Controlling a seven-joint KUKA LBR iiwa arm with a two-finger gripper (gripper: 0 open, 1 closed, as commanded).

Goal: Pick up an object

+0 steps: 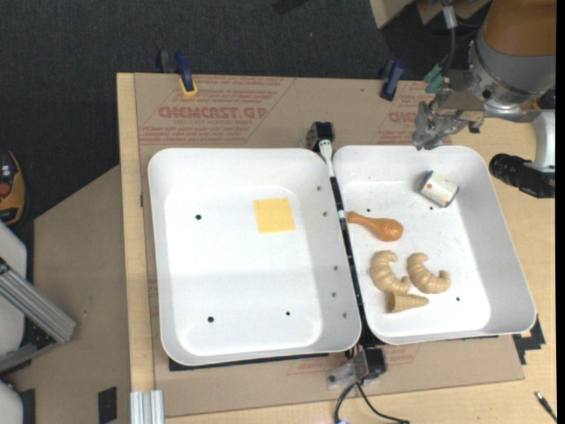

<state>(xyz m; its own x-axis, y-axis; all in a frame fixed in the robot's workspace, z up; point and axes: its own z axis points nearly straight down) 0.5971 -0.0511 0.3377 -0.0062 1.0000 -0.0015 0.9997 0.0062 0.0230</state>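
Observation:
My gripper (430, 136) hangs over the far rim of the right bin (503, 237), its fingers close together with nothing between them. Below it in that bin lies a small white cylinder (439, 189) with a red spot. An orange spoon-shaped piece (378, 226) rests near the bin's left wall. Two tan croissant-like pieces (387, 272) (428, 274) and a small tan cone (406, 303) sit toward the front. A flat yellow square (274, 215) lies in the left bin (177, 263).
The two bins meet at a black hinge strip (342, 237) down the middle. Both stand on a brown board (141, 122) held by blue clamps (185, 73) at the back. A black cylinder (521, 173) juts in beside the right bin's far right corner.

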